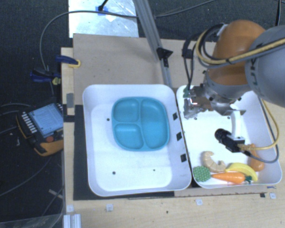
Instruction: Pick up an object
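A tan bench [118, 56] on dark carpet carries two white bins. The left bin [92, 141] holds a blue divided plate [140, 123]. The gripper [194, 104] hangs over the right bin [199, 141]; its state I cannot tell. Toy foods lie along the near edge: carrot [228, 177], banana [241, 168], green piece [202, 173].

Bright even light, white bins [133, 184] glaring, slightly soft.

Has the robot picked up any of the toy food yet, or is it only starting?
Only starting, it seems. Done: the gripper has reached the top left part of the right bin. In hand: nothing visible between its fingers. Left: the whole pick. The banana, carrot, green toy and beige piece all lie at the bin's near edge, apart from the gripper. The blue plate sits in the left bin.
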`<state>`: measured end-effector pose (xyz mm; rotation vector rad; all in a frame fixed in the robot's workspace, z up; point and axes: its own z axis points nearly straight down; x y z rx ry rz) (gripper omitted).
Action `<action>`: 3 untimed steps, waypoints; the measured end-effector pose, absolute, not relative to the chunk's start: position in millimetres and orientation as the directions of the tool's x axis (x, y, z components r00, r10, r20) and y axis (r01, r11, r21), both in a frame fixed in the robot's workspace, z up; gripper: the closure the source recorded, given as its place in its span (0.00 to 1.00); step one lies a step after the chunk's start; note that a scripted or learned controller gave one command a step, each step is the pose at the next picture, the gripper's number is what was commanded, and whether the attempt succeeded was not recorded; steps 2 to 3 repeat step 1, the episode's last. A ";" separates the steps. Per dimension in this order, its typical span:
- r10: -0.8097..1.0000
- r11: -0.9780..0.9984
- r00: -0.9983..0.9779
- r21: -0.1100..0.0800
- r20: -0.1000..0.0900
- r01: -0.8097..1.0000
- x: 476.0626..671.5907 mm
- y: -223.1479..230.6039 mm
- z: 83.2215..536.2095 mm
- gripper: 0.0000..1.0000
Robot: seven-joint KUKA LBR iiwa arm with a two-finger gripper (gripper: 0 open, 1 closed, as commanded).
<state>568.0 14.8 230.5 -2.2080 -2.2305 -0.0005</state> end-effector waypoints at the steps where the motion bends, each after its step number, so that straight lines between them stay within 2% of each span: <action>1: 1.000 0.012 -0.012 -0.001 0.003 1.000 555.3 77.4 226.4 1.00; 3: 1.000 0.012 -0.012 -0.001 0.003 1.000 555.3 77.4 226.4 1.00</action>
